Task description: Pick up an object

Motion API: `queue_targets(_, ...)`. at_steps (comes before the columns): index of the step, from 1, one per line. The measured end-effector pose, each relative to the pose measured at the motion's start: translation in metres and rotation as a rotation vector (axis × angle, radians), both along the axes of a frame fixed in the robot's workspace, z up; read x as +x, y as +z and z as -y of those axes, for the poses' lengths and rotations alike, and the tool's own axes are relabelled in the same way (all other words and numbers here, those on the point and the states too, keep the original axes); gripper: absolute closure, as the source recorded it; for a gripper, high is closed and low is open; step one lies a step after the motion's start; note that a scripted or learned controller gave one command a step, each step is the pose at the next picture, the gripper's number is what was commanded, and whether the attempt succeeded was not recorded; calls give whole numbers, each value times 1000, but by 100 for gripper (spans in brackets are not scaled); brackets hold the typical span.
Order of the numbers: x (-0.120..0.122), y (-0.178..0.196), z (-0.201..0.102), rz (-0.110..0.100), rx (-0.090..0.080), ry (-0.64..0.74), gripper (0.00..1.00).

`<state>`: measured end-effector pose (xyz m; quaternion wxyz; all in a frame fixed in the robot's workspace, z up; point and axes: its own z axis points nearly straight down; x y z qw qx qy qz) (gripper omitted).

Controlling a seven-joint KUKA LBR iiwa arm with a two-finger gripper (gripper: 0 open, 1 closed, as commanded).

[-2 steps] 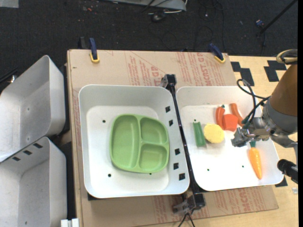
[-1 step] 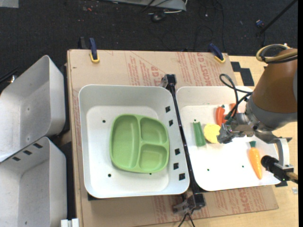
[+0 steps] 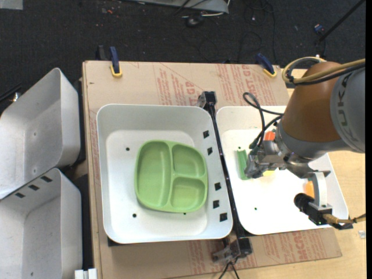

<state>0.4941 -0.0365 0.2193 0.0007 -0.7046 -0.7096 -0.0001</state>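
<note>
From my remote seat I see the arm (image 3: 325, 112) reaching in from the right of the frame, its orange band bulking over the right bin (image 3: 232, 121); the gripper (image 3: 254, 168) sits low in the left part of that bin, close to the divider between the two bins; whether its fingers are spread or pressed together I cannot tell, since the wrist and cabling hide them. A green elongated object (image 3: 241, 163) lies just beside the gripper, near the right bin's left wall, partly covered by the hardware; I cannot tell if the two touch. In the left bin (image 3: 110, 127), at the frame's centre, a green divided plate (image 3: 171, 176) rests flat; it has three compartments; it lies well apart from the gripper.
</note>
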Motion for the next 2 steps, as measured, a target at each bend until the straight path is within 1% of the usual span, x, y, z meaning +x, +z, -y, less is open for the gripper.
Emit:
queue_targets(1,-1,13,-55,3,0,1,100)
queue_targets(2,-5,7,-118,-1,1,2,100)
